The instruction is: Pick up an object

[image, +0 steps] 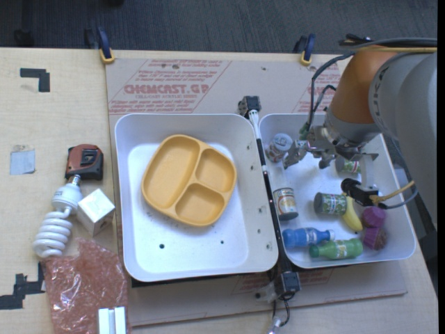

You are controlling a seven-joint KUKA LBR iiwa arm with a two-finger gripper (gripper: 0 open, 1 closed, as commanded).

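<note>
My gripper (pixel 310 156) hangs low over the back of the right bin (pixel 403 218), its two fingers spread apart with nothing between them. A round silver-topped tin (pixel 281 142) lies just left of it, and a small can (pixel 348 165) sits partly under the wrist on its right. Nearer the front are an upright labelled can (pixel 285 204), a green jar on its side (pixel 330 203), a banana (pixel 352 218), a blue bottle (pixel 306 238), a green bottle (pixel 337 248) and two purple fruits (pixel 375 227).
The left bin (pixel 139 249) holds a yellow divided plate (pixel 189 179). On the bench to the left lie a tape measure (pixel 85 162), a spiral light bulb (pixel 58 220), a white cube (pixel 96 209) and a red mesh bag (pixel 83 284).
</note>
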